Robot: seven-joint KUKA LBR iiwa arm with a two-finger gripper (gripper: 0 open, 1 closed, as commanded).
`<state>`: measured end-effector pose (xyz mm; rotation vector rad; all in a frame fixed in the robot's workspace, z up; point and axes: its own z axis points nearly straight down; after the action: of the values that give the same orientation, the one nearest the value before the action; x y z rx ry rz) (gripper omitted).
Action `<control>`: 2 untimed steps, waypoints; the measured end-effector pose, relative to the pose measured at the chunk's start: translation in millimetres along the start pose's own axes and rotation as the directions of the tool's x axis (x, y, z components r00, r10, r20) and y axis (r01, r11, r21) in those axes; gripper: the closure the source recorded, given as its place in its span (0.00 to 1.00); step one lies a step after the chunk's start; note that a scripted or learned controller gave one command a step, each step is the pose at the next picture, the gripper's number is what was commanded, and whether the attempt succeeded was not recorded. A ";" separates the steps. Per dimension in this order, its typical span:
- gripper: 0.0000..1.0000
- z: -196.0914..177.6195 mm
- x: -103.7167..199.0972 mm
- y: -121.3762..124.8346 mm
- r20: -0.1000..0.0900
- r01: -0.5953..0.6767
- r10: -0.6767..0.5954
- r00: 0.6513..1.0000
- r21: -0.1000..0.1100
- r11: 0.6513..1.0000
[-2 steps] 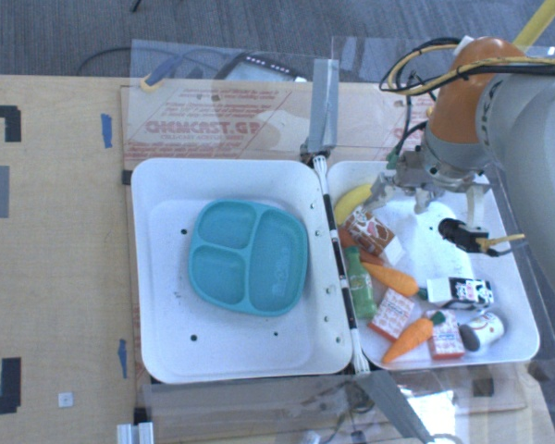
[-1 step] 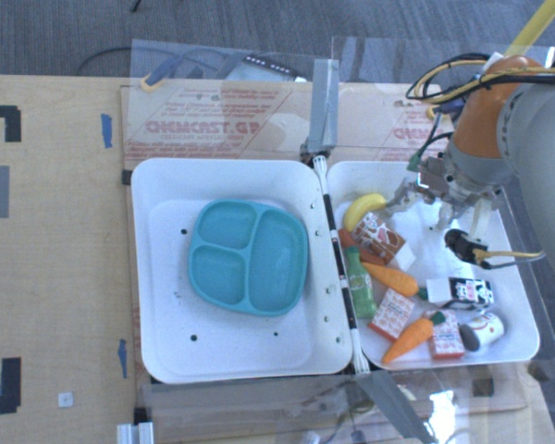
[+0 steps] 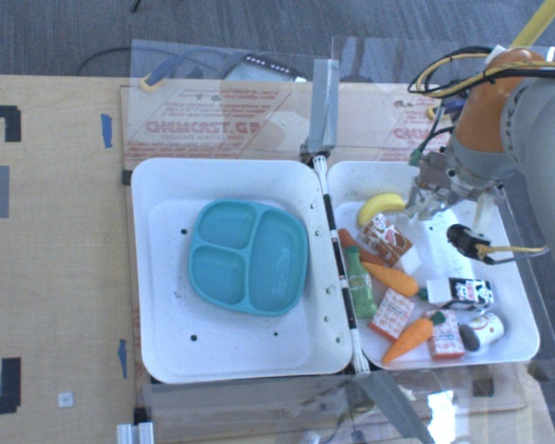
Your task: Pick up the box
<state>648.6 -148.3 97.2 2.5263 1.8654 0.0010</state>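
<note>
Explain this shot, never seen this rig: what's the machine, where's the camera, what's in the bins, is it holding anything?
One fixed camera looks down at a slant on a bench. The grey robot arm with the orange band reaches in from the right; its gripper sits over the right bin, near a banana. I can't tell whether it holds anything. The left bin holds a teal divided plate. The right bin is cluttered with toy food: two carrots, a green bottle, and several small boxes, such as a brown one by the banana and a red and white one.
</note>
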 end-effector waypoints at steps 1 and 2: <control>1.00 10.2 -75.6 -70.2 0.001 0.022 -0.022 1.000 -0.002 1.000; 0.00 9.8 -67.2 -69.5 -0.008 0.032 -0.032 0.999 -0.002 0.999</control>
<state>562.4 -192.1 87.2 2.4990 1.9075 0.0121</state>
